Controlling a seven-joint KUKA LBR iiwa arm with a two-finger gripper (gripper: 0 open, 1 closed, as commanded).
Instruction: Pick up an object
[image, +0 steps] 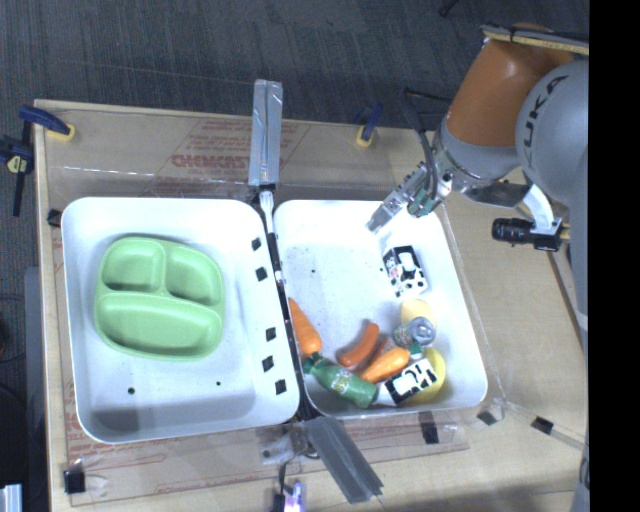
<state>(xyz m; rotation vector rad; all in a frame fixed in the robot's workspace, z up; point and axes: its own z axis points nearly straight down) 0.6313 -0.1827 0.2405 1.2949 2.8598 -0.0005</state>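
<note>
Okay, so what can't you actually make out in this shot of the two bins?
- Gripper, camera view: small and blurred, so its opening cannot be read.
- Green bottle, camera view: partly covered by the carrots piled on it.
- Black-and-white item in the right bin: print too small to identify.
- Arm: cut off by the top edge.

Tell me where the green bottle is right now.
The green bottle lies at the near edge of the right bin, beside the carrots and close to the divider between the bins.
</note>
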